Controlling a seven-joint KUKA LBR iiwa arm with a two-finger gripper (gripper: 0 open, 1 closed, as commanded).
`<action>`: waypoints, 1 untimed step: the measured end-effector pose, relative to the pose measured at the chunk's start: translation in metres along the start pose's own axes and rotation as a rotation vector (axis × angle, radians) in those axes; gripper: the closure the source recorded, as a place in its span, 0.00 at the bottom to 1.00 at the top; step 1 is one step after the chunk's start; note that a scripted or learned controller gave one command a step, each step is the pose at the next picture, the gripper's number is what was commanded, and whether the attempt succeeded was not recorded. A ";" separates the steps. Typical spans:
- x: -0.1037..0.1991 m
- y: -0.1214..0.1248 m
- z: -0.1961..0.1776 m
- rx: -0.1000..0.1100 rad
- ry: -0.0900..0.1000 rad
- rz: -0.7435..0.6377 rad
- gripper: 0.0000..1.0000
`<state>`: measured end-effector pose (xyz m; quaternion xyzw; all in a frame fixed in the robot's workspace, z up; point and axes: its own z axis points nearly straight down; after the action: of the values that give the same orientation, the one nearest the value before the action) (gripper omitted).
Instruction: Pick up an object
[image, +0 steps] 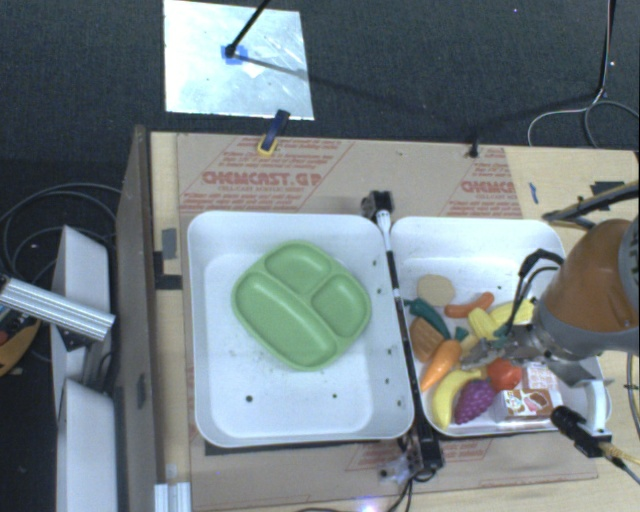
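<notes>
Down among toy food in right bin (470, 240); pincer (497, 352) grip state unclear. Orange carrot (440, 364), long axis slanting down-left.

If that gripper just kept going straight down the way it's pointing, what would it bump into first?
Most likely the red tomato-like toy, which lies right by the gripper in the right bin; the yellow pieces sit close too, and depth is unclear from above.

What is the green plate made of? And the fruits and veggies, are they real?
The green plate looks like moulded plastic: one flat colour, a soft sheen, rounded dividers. The banana, carrot and purple grapes look like plastic toys too: smooth, shiny, very bright, though that is only a guess.
</notes>
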<state>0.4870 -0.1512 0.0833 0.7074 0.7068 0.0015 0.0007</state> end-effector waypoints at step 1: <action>-0.027 0.079 -0.084 -0.013 -0.007 -0.007 0.00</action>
<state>0.5655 -0.1787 0.1680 0.7050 0.7091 0.0034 0.0078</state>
